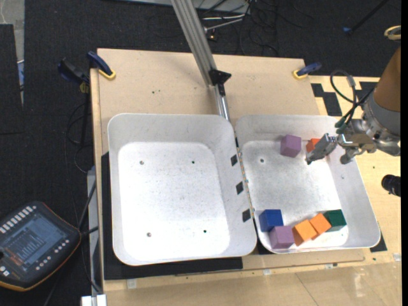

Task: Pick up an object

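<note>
My gripper [313,155] hangs over the upper right part of the right bin [357,190], reaching in from the right. A small orange-red block [312,145] lies right against its upper side; whether the block is gripped cannot be made out. A purple cube [290,145] sits just left of that block. Along the bin's front edge lie a blue cube [270,219], a second purple cube [282,236], two orange cubes [305,230] [320,223] and a green cube [335,219].
The left bin [121,171] stands beside the right one, sharing a middle rim. A slanted metal pole [194,34] rises from the bench behind the bins. A teach pendant [32,241] lies off the bench at lower left.
</note>
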